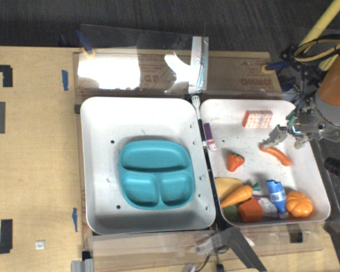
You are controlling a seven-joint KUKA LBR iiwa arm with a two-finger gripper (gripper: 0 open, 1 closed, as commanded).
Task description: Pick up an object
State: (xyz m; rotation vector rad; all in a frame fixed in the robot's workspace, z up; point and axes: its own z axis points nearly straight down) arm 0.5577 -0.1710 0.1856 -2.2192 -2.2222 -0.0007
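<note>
The thing nearest my reach is a small orange chili-shaped toy (277, 154), smooth and slender, thicker at its lower right end and tapering toward the upper left. Its long axis runs on a diagonal, from upper left down to lower right. It lies on the floor of the right bin (311, 169), in the right half, near the right wall.

My gripper (287, 135) hangs just above and beside the upper left end of that toy. My two fingers stand spread apart, with nothing between them; one fingertip sits close to the toy's narrow end, though I cannot tell whether it touches.

Elsewhere in this bin lie a pale pink box (256, 119) toward the upper middle, a red strawberry (235, 162) near the centre, and a crowd along the lower edge: an orange carrot (237, 196), a red block (250, 210), a blue bottle (276, 195) and a small orange pumpkin (299, 204).

The left bin (96, 152) holds a teal divided tray (156, 173) with three compartments. Both bins rest on a light wooden bench (34, 152), with blue tape marks on it, and a sheet of clear plastic (141, 67) stands behind the bins at the top.
</note>
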